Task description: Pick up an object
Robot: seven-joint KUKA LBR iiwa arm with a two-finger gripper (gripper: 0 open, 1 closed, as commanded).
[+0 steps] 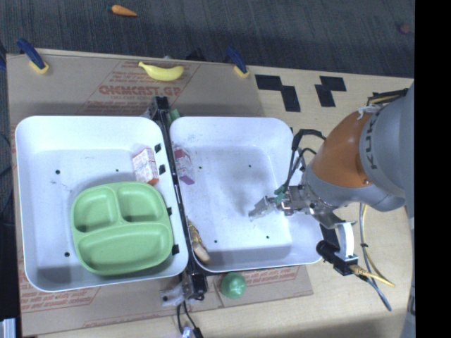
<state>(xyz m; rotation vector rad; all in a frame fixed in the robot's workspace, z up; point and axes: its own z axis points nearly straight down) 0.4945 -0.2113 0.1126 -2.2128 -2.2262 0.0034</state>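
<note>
My gripper (262,208) hangs low over the right bin (232,129), near its right-middle floor, pointing left. Nothing shows between its tips. A small packet with red print (182,165) lies against that bin's left wall. A tan object (198,248) rests in its front left corner. In the left bin (42,136) a green divided plate (123,225) sits at the front, with a small white and red carton (144,165) just behind it.
A green ball (233,284) sits on the cardboard in front of the right bin. A yellow banana (162,70) lies behind the bins. Blue clamps (33,55) hold the cardboard's back edge. An orange item (124,10) lies on the floor.
</note>
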